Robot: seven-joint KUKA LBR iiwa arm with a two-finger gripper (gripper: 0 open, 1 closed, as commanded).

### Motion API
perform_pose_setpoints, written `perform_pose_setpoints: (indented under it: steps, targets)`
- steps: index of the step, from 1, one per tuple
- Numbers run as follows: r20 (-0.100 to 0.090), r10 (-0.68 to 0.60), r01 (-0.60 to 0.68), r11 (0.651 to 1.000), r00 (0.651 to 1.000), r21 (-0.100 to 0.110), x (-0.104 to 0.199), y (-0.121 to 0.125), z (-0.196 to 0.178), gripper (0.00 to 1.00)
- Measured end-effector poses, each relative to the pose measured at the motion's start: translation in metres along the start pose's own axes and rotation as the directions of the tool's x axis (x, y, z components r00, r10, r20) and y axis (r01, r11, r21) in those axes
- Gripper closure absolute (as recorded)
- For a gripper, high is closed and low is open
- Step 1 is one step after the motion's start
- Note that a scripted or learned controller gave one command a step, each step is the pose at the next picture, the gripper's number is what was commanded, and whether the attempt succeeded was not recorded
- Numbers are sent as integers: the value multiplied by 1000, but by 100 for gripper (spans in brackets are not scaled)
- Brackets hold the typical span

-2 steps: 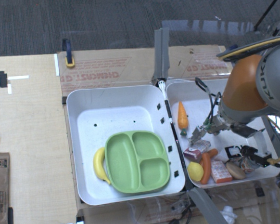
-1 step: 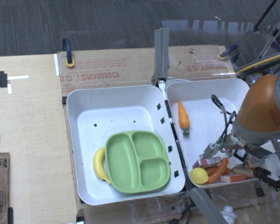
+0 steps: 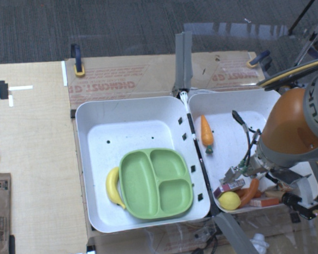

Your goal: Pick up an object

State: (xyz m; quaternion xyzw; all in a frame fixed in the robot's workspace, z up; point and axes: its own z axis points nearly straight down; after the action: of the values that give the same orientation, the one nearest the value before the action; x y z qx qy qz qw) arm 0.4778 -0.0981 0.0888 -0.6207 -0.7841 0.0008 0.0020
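Two white bins (image 3: 90,156) share the bench, and in the right one the gripper (image 3: 235,173), whose grip I cannot tell, hangs over a lemon (image 3: 229,200); best descend straight, centred, avoiding neighbouring clutter.

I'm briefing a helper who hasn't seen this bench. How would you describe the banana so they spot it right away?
Find the left white bin, the one holding the green divided plate. The banana lies along that plate's left edge, curved and partly tucked under it. It is yellow like the lemon, but long rather than round, and the lemon sits in the other bin.
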Motion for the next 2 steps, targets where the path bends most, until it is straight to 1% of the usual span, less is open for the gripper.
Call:
perform_pose_setpoints:
  steps: [1, 2]
  targets:
    - [-2, 6, -6, 1000, 1000, 2, -1, 1, -6, 100]
    - [2, -141, 141, 990, 990, -1, -54, -13, -28, 100]
